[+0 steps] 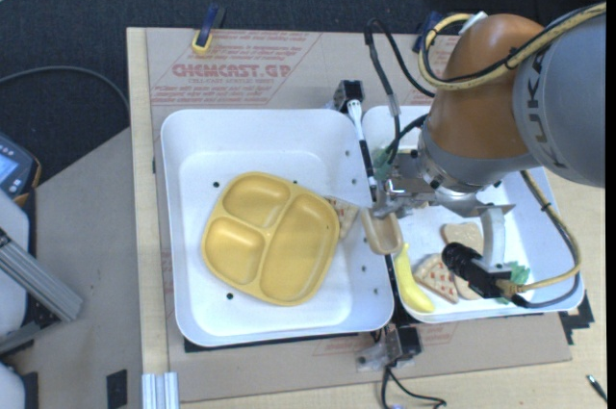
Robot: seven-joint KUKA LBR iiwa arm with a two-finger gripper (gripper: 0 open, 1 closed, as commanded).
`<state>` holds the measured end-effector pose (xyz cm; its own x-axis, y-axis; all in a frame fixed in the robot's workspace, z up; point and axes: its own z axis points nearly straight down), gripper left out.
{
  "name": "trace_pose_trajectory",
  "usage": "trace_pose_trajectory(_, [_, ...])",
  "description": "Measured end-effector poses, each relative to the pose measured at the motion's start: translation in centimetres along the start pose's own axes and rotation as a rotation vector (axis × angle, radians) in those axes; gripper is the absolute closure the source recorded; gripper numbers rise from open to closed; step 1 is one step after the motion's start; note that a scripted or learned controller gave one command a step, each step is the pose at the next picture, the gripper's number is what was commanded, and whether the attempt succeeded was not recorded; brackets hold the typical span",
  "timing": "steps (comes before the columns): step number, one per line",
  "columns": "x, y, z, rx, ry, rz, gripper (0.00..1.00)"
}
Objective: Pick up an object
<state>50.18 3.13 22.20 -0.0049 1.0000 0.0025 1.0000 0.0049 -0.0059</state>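
- Farthest left, a sheet of cardboard with red print lies under both bins, and a blue and yellow clip sits on its far edge.
- Next, the left bin holds a yellow plate with three compartments, lying flat near the bin's middle.
- Just beside the plate's right edge, a pale scrap touches or slips under the rim; which of the two I cannot tell.
- Over the walls where the two bins meet, the gripper hangs low, with black cables running up from it toward the far side.
- Whether the gripper is released or clenched cannot be made out from this angle.
- Right under it, a small tan piece sits at the dividing walls, touching or very close to the gripper; whether it is grasped is unclear.
- In the right bin, a banana lies along the left wall, near the front corner.
- Beside the banana, a cracker with reddish spots lies flat.
- Behind the cracker, a bread slice lies partly under the wrist.
- Further right, a small green thing lies near the front wall, too small to name.
- Above the right bin, the arm comes in from the right, its orange band over the bin's far half.
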Motion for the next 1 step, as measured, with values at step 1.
trace_pose_trajectory(1, [2.18,0.62,0.28,-0.005,-0.002,0.002,1.0])
